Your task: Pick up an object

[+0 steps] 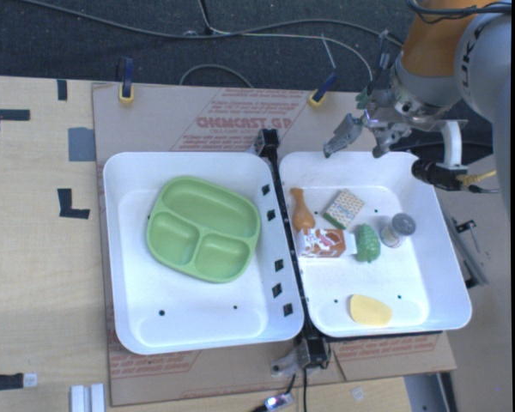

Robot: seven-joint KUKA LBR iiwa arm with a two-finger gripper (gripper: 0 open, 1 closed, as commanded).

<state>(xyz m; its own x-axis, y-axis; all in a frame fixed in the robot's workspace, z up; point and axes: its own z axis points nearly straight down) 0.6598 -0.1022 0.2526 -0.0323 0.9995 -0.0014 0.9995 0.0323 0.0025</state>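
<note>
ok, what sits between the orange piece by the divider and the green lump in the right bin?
In the camera view, a red-and-white packet lies between the orange piece and the green lump.

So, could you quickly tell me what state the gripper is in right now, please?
Gripper: open, holding nothing, above the far rim of the right bin.

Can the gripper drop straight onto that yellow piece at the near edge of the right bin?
Probably yes. The yellow piece lies alone on bare bin floor, apart from the cluster further back. The gripper hangs open above the right bin's far rim, with nothing between them.
</note>
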